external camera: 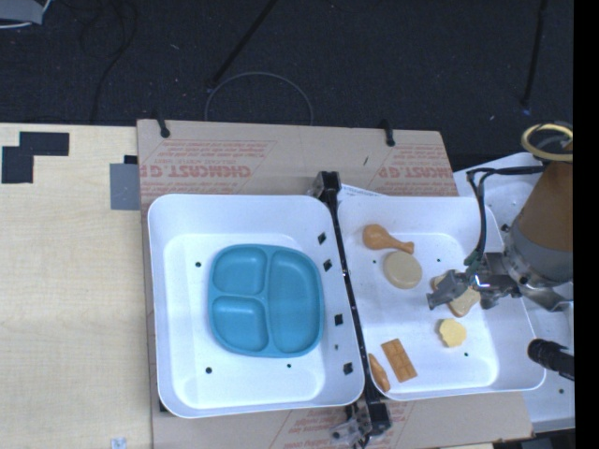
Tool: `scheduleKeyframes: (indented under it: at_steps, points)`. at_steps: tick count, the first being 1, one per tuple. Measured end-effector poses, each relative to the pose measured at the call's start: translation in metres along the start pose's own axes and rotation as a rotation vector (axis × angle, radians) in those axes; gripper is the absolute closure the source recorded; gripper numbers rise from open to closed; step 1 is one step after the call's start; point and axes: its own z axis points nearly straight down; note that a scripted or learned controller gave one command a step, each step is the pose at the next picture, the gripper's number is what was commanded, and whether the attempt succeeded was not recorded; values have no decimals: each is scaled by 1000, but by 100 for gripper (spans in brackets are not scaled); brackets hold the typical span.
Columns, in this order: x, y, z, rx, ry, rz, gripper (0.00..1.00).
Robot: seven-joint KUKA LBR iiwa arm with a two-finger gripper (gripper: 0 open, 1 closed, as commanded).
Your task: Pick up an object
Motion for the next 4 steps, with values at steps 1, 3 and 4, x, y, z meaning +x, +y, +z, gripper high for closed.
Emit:
scheduleKeyframes:
  at_steps: [1, 3, 4]
  points:
    - [-4, -4, 62, -2, 0, 1, 0]
    - [-8, -1, 99, -17, -9, 9, 100]
    - [-6, 5, 38, -12, -3, -1, 100]
